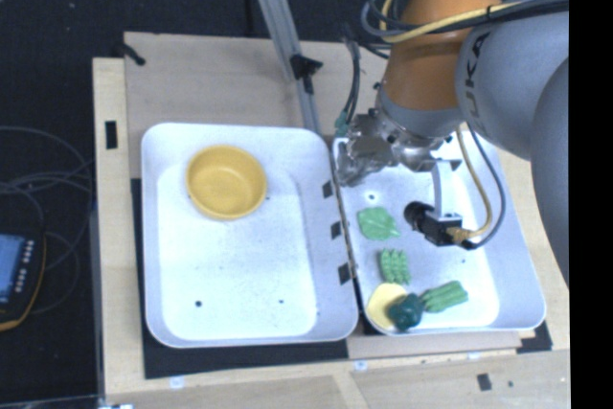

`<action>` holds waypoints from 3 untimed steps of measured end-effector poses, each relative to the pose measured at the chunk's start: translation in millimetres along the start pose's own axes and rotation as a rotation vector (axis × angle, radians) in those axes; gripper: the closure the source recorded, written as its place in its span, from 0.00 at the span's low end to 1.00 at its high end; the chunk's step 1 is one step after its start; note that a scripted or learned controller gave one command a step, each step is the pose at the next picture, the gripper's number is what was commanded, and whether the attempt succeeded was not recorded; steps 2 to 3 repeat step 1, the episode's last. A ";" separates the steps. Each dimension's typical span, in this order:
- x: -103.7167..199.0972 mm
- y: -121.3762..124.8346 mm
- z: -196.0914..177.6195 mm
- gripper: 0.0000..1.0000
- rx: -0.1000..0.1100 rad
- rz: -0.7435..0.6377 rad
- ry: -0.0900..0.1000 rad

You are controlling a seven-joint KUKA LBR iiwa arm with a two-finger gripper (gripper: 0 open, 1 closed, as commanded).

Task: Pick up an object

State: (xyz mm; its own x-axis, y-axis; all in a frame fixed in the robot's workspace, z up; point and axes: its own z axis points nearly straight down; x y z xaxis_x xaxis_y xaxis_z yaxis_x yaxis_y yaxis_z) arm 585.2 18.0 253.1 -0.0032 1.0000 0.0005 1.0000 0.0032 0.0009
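A yellow bowl (227,181) sits in the back left part of the left bin (239,302). The right bin (512,297) holds a pale green leaf-shaped piece (377,223), a small ribbed green block (394,264), a green oblong piece (443,296), and a yellow disc (384,303) with a dark teal ball (406,311) resting against it. My gripper (351,160) hangs over the back left corner of the right bin, close to the wall between the bins and above the leaf-shaped piece. Nothing shows between its fingers.
A slanted metal bar (278,14) runs from the top down to the back of the bins. The arm's grey and orange body covers the right bin's back right part. A device with a blue screen (14,268) lies off the bench at far left.
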 end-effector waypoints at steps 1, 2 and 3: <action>47.9 -8.7 16.9 1.00 0.001 0.001 0.000; 47.9 -8.7 16.9 1.00 0.001 0.001 0.000; 47.9 -8.7 16.9 1.00 0.001 0.001 0.000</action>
